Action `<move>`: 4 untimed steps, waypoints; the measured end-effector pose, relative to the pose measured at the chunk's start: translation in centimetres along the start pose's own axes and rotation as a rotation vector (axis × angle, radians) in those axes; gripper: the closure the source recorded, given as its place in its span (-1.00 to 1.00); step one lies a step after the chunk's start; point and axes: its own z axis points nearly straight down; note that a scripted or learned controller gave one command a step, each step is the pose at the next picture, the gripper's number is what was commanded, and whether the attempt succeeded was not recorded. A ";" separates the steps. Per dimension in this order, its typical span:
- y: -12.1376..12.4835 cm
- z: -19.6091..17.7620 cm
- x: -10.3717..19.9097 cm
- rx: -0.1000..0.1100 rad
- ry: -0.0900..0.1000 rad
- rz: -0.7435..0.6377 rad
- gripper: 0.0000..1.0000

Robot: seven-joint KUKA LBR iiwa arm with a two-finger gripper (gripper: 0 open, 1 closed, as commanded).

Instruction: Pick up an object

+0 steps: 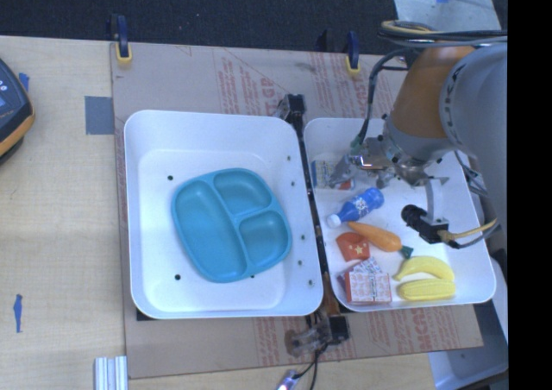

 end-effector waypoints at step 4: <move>-10.6 -0.6 -2.4 0.009 0.000 -0.004 1.00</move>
